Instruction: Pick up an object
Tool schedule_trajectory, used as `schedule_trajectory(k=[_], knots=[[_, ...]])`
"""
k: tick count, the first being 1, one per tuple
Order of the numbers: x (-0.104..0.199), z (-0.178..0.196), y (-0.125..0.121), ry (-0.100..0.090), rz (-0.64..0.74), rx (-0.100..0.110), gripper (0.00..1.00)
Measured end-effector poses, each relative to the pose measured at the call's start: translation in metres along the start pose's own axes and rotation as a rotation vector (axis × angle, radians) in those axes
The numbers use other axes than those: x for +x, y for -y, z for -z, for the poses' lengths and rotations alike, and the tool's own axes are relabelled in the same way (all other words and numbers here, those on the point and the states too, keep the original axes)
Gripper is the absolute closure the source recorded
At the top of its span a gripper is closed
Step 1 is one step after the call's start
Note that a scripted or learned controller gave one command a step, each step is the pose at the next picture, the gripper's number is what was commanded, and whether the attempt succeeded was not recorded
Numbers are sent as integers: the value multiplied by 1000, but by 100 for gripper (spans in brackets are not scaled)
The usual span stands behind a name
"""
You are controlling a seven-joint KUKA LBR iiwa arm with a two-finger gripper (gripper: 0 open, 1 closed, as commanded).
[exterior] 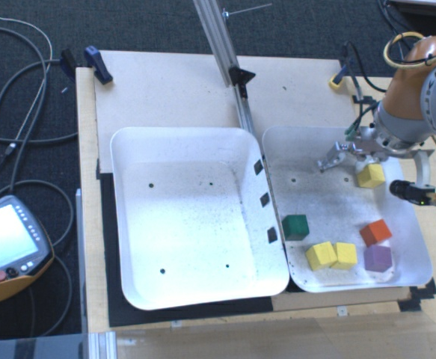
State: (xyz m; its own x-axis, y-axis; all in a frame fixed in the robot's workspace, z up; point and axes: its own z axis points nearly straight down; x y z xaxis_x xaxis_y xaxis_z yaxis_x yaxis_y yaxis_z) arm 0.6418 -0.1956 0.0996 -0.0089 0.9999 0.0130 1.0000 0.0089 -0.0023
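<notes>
Hovering my tool (352,155) low in the right bin (307,144) beside the yellow block (370,176) for a grab; its grip state I cannot tell.

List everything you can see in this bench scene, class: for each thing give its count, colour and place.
bins: 2, white, side by side on the bench
yellow blocks: 3; two touching at the right bin's front, one near the hand
green block: 1, right bin, near its left wall
orange block: 1, right bin
purple block: 1, right bin, front
pendant: 1, orange-edged, floor at left
arm: 1, grey and orange, reaching over the right bin
hand: 1, over the right bin
</notes>
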Motion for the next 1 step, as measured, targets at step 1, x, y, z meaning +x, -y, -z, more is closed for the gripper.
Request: schedule_trajectory(k=[1], knots=[[88, 76, 56, 8, -1, -4, 0]])
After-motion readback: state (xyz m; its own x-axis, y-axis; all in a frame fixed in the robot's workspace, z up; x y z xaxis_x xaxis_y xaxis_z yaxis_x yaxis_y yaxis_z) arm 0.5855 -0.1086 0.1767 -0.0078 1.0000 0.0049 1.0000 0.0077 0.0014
